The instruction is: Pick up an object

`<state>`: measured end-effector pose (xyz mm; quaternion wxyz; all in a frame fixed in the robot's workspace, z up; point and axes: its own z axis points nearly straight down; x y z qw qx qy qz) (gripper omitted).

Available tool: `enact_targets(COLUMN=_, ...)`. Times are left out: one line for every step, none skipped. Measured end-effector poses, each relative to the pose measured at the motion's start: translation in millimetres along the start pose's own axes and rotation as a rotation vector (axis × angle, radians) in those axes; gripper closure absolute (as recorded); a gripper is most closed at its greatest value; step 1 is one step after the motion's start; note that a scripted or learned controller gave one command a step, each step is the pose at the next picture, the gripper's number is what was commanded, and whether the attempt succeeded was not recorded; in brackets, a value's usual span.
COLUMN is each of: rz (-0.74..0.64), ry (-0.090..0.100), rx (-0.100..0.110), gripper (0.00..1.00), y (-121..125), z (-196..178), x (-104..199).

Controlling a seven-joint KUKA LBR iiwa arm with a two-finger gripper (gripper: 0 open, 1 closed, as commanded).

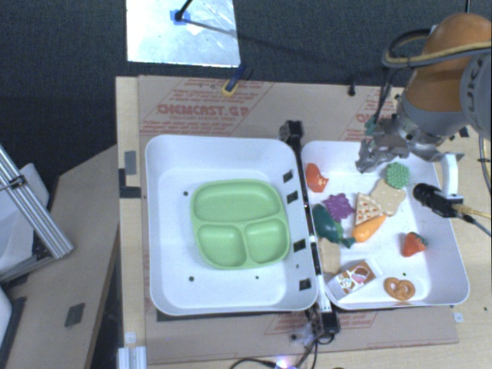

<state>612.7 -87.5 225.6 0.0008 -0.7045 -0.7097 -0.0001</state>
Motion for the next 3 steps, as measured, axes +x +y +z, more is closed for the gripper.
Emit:
enact_targets(rz=-0.001, ry=0.000, rx=0.000, gripper=1.00, y=-26, z=-10, x=46)
enact_targets(rz=0.002, ry=-0.001, rx=0.000, gripper=1.00, y=-41, z=7, x=58)
enact_targets(rz=0.000, ry=-0.001, rx=-0.004, gripper=1.00, y=-28, z=0, x=68)
